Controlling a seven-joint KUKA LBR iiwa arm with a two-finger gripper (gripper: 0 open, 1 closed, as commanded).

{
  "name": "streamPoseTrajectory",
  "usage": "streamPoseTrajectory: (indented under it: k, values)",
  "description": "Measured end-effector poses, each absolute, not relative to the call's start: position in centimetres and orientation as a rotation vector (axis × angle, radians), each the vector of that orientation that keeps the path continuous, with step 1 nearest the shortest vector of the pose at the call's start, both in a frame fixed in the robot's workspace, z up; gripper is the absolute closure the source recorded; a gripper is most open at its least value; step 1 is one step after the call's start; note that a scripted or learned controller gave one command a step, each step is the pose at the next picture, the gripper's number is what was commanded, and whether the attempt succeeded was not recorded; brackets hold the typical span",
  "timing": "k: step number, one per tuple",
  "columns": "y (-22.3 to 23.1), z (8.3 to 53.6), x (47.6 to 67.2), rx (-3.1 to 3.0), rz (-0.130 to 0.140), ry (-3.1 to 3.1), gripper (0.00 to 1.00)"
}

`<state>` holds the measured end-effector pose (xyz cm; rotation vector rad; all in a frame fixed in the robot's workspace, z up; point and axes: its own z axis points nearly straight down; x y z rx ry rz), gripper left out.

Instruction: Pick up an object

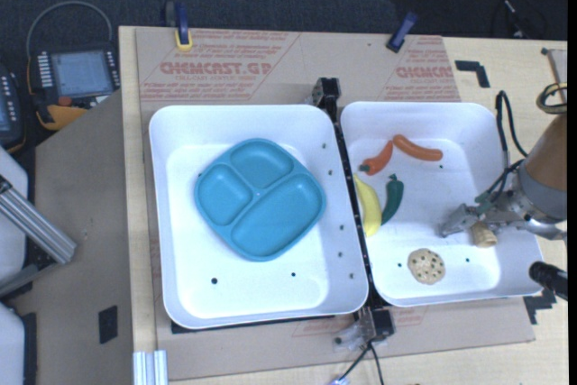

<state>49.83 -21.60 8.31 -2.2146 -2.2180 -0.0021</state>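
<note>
The right bin (469, 284) holds several small objects. An orange sausage-like piece (416, 149) and an orange chili (379, 158) lie at the back. A green pepper (392, 197) rests against a yellow banana (367, 205) by the left wall. A speckled cookie (425, 265) sits near the front. My gripper (460, 223) is low over the bin's right half, pointing left. A small tan lump (485, 236) lies just beside and below it, touching or nearly touching. Nothing shows held in the gripper.
The left bin (180, 275) carries a blue divided plate (260, 197) at its middle. A black divider with clamps (347, 194) runs between the bins. The arm and a black cable (503, 149) come in over the right bin's right wall.
</note>
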Motion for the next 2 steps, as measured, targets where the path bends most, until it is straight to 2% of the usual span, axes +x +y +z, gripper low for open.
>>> streamPoseTrajectory:
  k: [1, 2]
  values:
    - [-21.7, 9.5, 49.9, -2.220, -0.001, -2.221, 1.00]
    - [-21.6, 13.6, 50.0, -2.223, -0.001, -2.224, 1.00]
